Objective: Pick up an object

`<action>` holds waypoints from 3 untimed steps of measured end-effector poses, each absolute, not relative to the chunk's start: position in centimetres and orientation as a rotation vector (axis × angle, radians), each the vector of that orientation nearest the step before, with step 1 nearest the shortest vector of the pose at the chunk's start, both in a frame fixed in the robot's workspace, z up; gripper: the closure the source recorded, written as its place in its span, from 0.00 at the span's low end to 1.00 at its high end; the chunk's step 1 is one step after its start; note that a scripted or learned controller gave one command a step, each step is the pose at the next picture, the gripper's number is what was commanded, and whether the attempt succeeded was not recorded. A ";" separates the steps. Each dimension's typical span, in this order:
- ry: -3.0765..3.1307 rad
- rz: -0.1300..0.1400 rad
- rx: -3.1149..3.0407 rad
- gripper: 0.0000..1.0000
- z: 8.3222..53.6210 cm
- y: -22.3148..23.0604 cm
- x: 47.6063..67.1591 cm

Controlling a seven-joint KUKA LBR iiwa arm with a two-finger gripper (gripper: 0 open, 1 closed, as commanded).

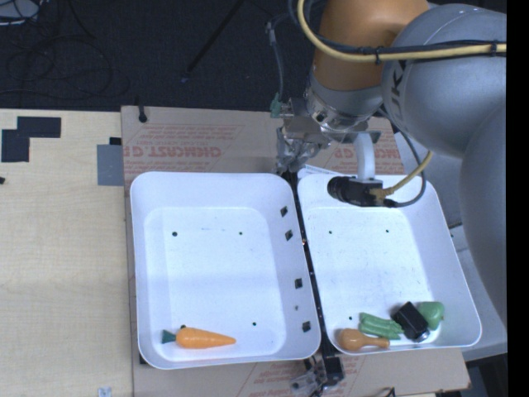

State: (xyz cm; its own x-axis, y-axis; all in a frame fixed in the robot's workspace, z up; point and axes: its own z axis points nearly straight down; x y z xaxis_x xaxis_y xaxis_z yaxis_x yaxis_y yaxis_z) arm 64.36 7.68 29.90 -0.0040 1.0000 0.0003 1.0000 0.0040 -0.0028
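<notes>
An orange carrot (205,337) with a green top lies at the near-left corner of the left bin (157,197). In the near-right corner of the right bin (446,246) several small items cluster: a green pod-like piece (378,325), a black block (411,321), a green rounded piece (432,310) and a tan pear-shaped piece (362,340). My gripper (291,157) hangs over the far end of the divider between the two bins, well away from all of these. Nothing shows in its grasp.
A black part on a yellow cable (355,190) hangs from the arm over the far edge of the right bin. The grey arm body (463,73) fills the upper right. Brown cardboard (207,139) lies under the bins, with pale wood bench (58,263) to the left.
</notes>
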 end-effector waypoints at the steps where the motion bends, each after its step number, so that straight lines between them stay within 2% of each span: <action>1: -2.211 0.013 -2.225 1.00 24.1 0.5 64.3; 2: -2.227 -0.010 -2.226 1.00 36.6 0.7 64.5; 3: -2.224 0.005 -2.214 1.00 33.9 6.3 64.4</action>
State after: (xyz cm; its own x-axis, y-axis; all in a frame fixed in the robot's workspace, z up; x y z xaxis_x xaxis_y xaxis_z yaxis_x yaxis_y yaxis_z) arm 64.35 6.29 33.87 -0.0046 1.0000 0.0003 1.0000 0.0046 -0.0050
